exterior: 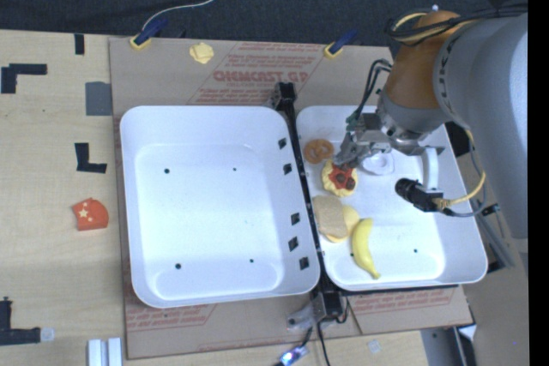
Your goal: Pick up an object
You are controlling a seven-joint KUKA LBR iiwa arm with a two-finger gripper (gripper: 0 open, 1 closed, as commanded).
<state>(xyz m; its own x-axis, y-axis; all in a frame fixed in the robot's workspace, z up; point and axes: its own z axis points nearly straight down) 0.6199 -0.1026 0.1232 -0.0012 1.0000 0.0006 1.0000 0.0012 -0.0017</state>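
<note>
So the arm [480,90] is way over the right bin [463,270] — gripper [350,152] low by the red-and-yellow toy [340,178], can't tell if it's gripping. Pastry [319,151] and banana [364,248] crowd close — it'll likely just nudge something.

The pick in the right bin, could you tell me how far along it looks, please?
Done: the gripper is down in the right bin, just above the yellow-and-red toy. In hand: closing in on it; no grasp shows. Left: grip and lift. The banana, bun and round brown piece lie untouched.
</note>
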